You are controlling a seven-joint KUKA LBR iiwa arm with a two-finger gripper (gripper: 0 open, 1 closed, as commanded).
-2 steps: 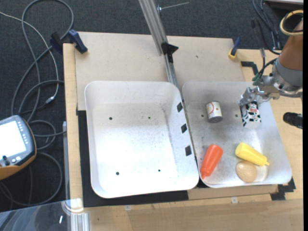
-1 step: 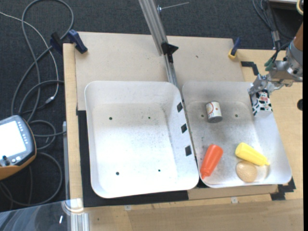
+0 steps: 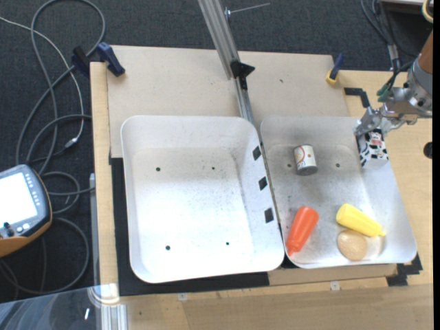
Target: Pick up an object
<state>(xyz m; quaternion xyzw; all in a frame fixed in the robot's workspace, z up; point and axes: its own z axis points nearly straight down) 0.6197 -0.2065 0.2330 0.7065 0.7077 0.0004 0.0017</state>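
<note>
Hanging at the upper right corner of the right-hand shallow white bin [image 3: 405, 225], the gripper [image 3: 372, 141] has a small black-and-white spotted toy [image 3: 373, 150] caught between its fingers, which are closed on the toy's upper part while the lower part dangles below them. The toy sits right over the bin's right rim, and whether it is clear of the bin floor or touching it cannot be told from this slanted view.

The grey arm [image 3: 416, 88] enters from the right, so the way out is up and back toward that side, with the rim immediately beneath. I judge the grasp made and the lift as the step in hand; the grip looks shallow, so slipping is the risk.

Other things lie well apart, down and left of the fingers: a small white can with a red label [image 3: 304, 159] near the bin's middle, an orange plastic carrot [image 3: 301, 229] with its long axis pointing toward the near edge, a yellow corn-like piece [image 3: 358, 221] and a tan rounded lump [image 3: 353, 245] touching it.

The left-hand white bin [image 3: 137, 143] has bare floor. The wooden table [image 3: 179, 81] lies open behind both.
</note>
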